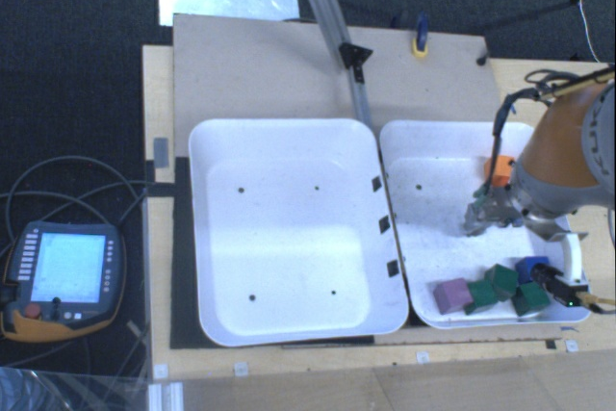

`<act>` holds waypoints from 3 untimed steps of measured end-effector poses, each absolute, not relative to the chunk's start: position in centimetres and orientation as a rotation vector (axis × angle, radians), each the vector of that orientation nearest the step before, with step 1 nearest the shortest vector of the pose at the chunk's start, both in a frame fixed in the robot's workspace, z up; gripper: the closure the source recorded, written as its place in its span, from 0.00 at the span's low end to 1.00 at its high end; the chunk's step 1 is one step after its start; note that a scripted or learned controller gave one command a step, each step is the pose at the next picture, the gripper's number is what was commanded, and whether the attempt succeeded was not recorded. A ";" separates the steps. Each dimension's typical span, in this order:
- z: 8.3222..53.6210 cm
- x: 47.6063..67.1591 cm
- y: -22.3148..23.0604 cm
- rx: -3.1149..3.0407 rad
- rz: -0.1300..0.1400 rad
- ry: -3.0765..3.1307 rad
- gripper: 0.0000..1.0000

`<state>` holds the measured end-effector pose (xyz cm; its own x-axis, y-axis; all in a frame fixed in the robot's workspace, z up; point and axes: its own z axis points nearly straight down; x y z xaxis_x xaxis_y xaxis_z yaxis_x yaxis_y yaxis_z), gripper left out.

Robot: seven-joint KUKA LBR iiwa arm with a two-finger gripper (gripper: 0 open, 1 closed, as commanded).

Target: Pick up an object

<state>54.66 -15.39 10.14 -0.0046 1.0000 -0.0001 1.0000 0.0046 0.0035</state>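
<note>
Looking down at a slant on a pale wooden bench (159, 236) standing on dark carpet (77, 34), with a brown board (289, 63) lying across its far part. Seeing two shallow white bins sitting side by side on it, meeting along their inner rims: the left bin (204, 207) and the right bin (409, 144). Noting a teach pendant (63, 276) resting on the carpet left of the bench amid looping cables, a slanted metal pole (322, 0) coming down toward the far rims where the bins meet, and a blue clamp (421, 32) sitting at the board's far edge

Finding open white floor across the far and left parts of the right bin, and crowding along its near rim. Seeing the arm (568, 149) reaching in over that bin's right rim, with the gripper (484, 215) hanging low near the middle of the bin floor; not being able to tell whether it is apart or together

Finding the things to pick all lying in the right bin: an orange block (499, 170) just beyond the gripper, partly hidden by the arm; a purple block (449, 294) by the near rim, touching the green blocks (502, 282) clustering to its right; a blue piece (531, 267) just behind them. Reading the purple block as lying flat, its longer side running roughly left to right and slightly tilted; not being able to tell a long axis for the others
</note>
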 end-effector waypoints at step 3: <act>27.7 54.9 -16.2 2.209 0.008 2.221 1.00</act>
